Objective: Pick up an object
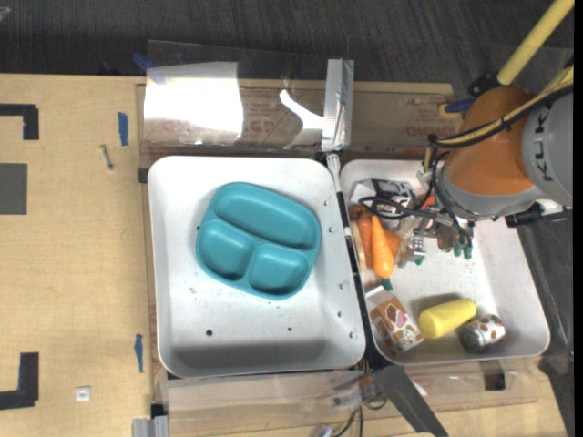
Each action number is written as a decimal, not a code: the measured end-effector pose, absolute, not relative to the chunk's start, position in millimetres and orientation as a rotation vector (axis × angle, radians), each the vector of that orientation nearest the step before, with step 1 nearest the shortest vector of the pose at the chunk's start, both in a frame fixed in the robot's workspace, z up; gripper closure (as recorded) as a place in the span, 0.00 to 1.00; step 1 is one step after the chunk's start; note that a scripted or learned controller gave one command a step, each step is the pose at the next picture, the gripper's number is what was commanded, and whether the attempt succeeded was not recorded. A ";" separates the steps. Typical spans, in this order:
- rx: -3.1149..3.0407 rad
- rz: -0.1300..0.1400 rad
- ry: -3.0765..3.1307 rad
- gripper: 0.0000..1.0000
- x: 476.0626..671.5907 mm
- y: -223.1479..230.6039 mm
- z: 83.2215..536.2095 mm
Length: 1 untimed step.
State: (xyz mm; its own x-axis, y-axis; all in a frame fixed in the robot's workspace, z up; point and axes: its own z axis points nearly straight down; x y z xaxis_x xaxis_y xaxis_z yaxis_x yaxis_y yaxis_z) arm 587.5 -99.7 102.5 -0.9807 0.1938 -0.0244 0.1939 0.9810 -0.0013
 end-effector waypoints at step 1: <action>0.303 -0.005 3.105 0.00 587.0 -99.1 101.7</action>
